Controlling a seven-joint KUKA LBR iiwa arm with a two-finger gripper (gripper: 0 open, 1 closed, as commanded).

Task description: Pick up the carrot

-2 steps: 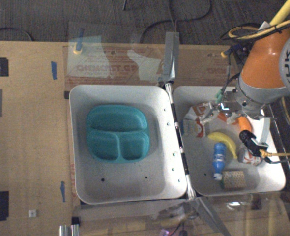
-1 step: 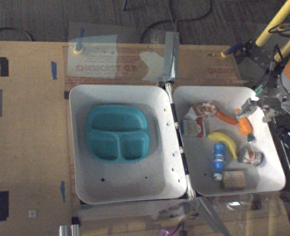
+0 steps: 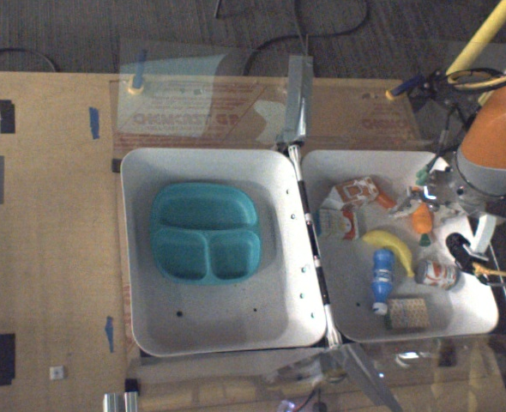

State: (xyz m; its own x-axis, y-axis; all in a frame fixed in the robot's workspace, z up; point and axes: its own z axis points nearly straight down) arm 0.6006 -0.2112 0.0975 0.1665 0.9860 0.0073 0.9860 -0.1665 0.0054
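Observation:
The carrot point(image 3: 421, 221) is a small orange piece with a green tip, lying in the right bin point(image 3: 480, 316) near its far right side. My gripper point(image 3: 428, 197) hangs directly over the carrot's upper end, reaching in from the right under the orange wrist band point(image 3: 491, 136). The gripper's body hides where it meets the carrot, so I cannot tell whether they touch.
Also in the right bin are a crumpled carton point(image 3: 352, 206), a banana point(image 3: 391, 249), a blue bottle point(image 3: 382, 280), a can point(image 3: 436, 273) and a brown block point(image 3: 407, 313). A teal divided plate point(image 3: 206, 233) lies in the left bin point(image 3: 141, 316).

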